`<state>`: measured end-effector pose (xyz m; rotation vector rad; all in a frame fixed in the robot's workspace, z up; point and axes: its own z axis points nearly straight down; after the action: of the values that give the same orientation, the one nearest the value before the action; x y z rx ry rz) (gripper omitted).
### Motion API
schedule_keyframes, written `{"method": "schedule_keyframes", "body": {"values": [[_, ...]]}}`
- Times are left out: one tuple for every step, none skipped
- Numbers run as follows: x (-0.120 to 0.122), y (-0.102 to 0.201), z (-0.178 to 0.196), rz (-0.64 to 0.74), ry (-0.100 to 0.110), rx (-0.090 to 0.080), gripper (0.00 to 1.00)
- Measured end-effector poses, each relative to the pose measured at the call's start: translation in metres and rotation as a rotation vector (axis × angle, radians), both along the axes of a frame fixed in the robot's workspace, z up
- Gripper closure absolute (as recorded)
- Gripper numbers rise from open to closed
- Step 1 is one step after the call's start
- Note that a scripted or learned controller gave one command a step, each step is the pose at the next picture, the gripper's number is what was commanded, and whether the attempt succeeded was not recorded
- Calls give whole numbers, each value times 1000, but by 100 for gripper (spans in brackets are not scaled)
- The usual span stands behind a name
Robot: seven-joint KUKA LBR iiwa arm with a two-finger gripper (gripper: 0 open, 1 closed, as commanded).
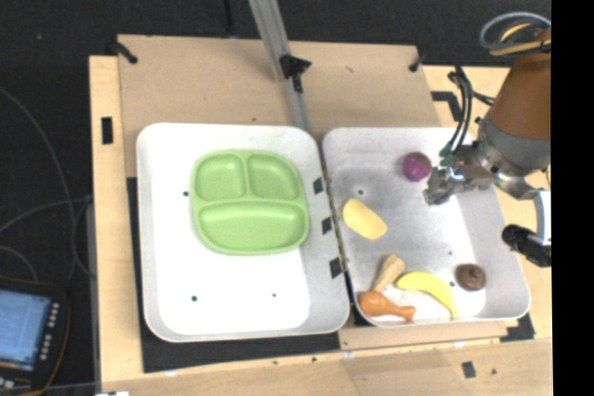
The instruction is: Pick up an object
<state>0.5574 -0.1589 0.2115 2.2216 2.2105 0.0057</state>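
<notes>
You've got the gripper (440,191) hanging over the right bin (483,241), can't tell its open/closed state from this angle, and the nearest pickable is the purple ball (416,167) just up-left of the tip, almost beside it, with the yellow lemon-shaped piece (364,220) farther left and lower.
</notes>
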Motion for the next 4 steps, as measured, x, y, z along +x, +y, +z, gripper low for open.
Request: {"method": "schedule_keyframes", "body": {"values": [[2, -2, 51, 8, 0, 0, 100], [2, 48, 57, 12, 5, 4, 100], [8, 109, 46, 13, 7, 4, 100], [16, 162, 32, 12, 10, 4, 100]]}}
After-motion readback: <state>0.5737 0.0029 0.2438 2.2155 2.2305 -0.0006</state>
